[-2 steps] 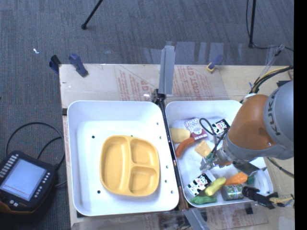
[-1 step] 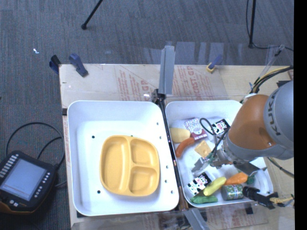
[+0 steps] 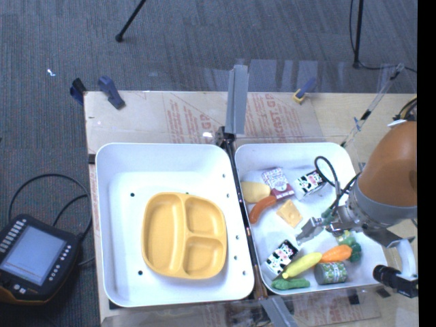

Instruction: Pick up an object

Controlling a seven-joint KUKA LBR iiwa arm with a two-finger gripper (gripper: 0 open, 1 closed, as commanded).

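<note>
Camera view, end effector (image 3: 315, 227) partly hidden, arm cropped

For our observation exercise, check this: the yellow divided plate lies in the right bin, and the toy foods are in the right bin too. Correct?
Not quite. The camera view shows the yellow divided plate in the left bin; the toy foods are indeed in the right bin.

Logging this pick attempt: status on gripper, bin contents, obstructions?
Gripper low in right bin, nothing visibly held. Cheese wedge and milk carton closest. Carrot, banana crowd nearby.
</note>
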